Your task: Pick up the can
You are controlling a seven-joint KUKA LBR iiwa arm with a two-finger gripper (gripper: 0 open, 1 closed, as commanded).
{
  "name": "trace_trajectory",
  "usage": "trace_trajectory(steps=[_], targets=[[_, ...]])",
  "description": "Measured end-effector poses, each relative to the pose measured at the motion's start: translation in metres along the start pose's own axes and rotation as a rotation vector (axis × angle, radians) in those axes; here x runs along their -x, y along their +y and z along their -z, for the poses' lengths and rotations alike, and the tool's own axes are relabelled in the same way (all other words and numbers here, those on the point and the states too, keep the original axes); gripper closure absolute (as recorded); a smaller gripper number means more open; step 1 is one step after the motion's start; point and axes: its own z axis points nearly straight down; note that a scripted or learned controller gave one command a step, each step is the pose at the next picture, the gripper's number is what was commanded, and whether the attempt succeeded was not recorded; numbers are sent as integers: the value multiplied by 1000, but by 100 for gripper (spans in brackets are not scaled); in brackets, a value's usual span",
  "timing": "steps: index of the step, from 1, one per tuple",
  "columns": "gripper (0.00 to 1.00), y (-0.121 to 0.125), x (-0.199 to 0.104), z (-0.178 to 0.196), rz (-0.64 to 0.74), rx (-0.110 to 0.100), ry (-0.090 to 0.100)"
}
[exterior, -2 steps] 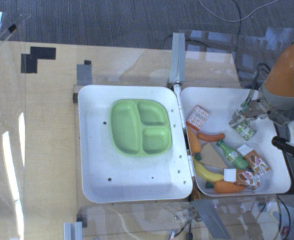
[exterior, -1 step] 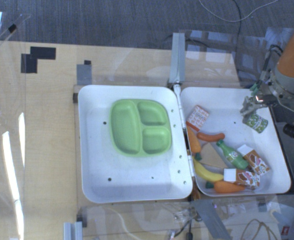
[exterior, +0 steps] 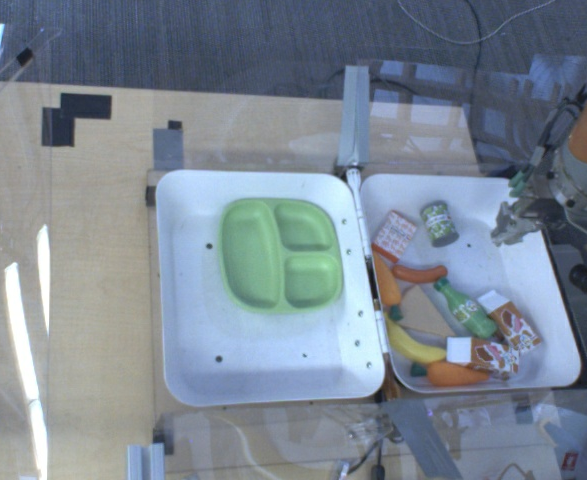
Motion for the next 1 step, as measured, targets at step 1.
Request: trace_trajectory(steps=[1], targets=[[0, 0, 0, 0, -1, 0, 0]])
